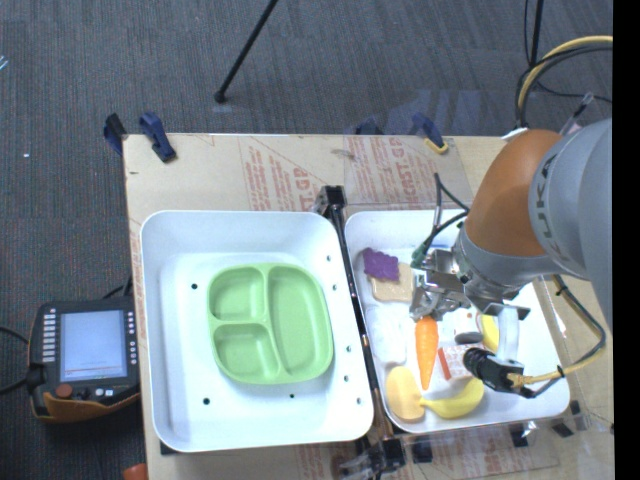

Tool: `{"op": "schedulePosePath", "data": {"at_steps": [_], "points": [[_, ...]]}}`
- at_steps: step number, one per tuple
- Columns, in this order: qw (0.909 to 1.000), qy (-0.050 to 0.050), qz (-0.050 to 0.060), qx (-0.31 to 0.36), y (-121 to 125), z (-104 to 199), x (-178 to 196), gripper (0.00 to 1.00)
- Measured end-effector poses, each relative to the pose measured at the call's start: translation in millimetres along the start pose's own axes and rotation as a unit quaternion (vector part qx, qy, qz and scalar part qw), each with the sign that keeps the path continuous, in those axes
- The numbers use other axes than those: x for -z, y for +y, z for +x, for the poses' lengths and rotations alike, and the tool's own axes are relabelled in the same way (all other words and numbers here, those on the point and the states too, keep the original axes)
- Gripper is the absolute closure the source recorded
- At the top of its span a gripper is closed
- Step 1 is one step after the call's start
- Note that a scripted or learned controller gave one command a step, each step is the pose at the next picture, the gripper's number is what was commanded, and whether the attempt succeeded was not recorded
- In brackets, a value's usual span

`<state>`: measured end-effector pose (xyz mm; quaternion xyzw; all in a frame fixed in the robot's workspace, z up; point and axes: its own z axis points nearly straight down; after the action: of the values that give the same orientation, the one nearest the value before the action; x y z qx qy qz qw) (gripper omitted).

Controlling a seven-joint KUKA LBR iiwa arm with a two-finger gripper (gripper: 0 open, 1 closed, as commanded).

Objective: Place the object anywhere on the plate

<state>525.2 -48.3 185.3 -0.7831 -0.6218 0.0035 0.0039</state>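
The worktop [250, 168] carries two shallow white bins side by side. In the left bin [170, 258] lies a light green plate [270, 323] with three compartments, and nothing is seen on it. The right bin [545, 353] holds toy food: a purple piece like a bunch of grapes [379, 263] resting at the upper edge of a tan slice of bread [390, 288], an orange carrot [425, 353] lying with its thin end toward the near side of the bin, a yellow banana [455, 400] near the front wall, and a pale yellow rounded piece [403, 393] just beside the banana on its left. The grey arm with the orange band [510, 208] reaches over the right bin, and the hand [428, 303] is low, directly above the thick top end of the carrot and seemingly touching it. I cannot tell whether the carrot is between its tips, nor how wide the hand is, because the metal parts cover that place. The carrot is in the right bin, well apart from the plate. On the floor left of the worktop lies a control pendant [85, 353] with a pale screen.
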Motion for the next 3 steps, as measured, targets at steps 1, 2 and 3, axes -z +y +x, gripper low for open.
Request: {"op": "schedulePosePath", "data": {"at_steps": [1,2,3], "points": [[0.9980,0.000,-0.001,-0.063,-10.3,64.1,-0.2,1.00],[0.9980,0.000,-0.002,-0.063,-10.2,63.4,0.0,0.00],[0.9981,-0.001,0.001,-0.061,-10.4,63.6,8.1,1.00]]}}
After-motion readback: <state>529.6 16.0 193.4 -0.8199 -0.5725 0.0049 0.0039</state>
